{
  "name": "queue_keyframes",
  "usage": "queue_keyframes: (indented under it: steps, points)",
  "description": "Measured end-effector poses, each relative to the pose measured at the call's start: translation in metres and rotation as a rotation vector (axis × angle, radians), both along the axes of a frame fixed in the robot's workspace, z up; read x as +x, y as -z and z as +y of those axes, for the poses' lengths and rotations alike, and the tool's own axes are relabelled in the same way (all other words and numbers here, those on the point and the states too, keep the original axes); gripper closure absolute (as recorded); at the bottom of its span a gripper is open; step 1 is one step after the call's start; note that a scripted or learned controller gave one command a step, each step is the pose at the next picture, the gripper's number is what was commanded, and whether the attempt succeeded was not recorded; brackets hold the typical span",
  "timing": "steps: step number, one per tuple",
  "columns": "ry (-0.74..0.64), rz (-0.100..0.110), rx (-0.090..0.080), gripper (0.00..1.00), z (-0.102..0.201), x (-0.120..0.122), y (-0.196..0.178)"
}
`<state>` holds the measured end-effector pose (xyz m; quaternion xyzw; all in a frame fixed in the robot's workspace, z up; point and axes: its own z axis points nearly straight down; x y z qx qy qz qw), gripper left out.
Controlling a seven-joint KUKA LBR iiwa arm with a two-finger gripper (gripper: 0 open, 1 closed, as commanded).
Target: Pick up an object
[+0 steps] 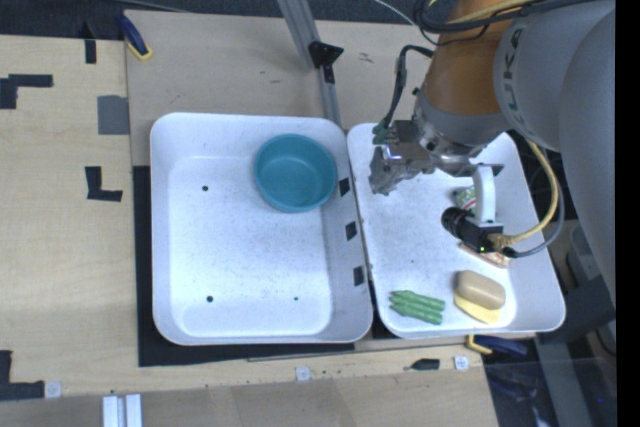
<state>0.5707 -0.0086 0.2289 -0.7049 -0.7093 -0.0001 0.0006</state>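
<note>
My gripper (385,177) hangs over the far left part of the right bin (420,225), near the wall between the two bins. No object shows between its fingers. A green bean-like bundle (416,306) lies at the near edge of the right bin. To its right rests a tan and yellow sponge-like block (480,295). A blue bowl (294,172) stands upright at the far side of the left bin (210,255).
A black and white cabled device (478,215) hangs off the arm over the right side of the right bin. A slanted metal pole (295,5) rises behind the bins. The arm's orange and grey body (480,65) covers the right bin's far corner.
</note>
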Motion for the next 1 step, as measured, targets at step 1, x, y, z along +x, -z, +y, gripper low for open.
queue_keyframes:
  steps: [1]
  points:
    - [-0.001, 0.001, 0.000, 1.00, 0.0629, 0.0117, 0.0044]
